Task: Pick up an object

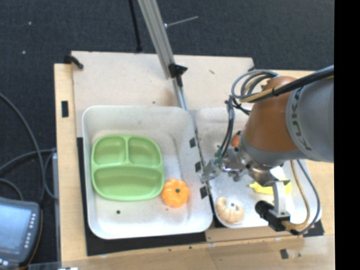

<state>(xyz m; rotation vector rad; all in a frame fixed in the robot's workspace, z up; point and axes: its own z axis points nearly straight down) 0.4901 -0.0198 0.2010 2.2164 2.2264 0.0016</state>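
Note:
A small orange pumpkin lies in the left bin, just right of a green divided plate. A pale cream pumpkin-shaped object rests at the front edge of the right bin. My gripper hangs low over the right bin's left side, a little behind the cream object and close to the wall between the bins. The wrist and its cables hide much of the right bin.
A slanted metal bar reaches from the back down to the bins' shared wall. The bench edge runs along the left, and a small screen device sits on the floor at the lower left.

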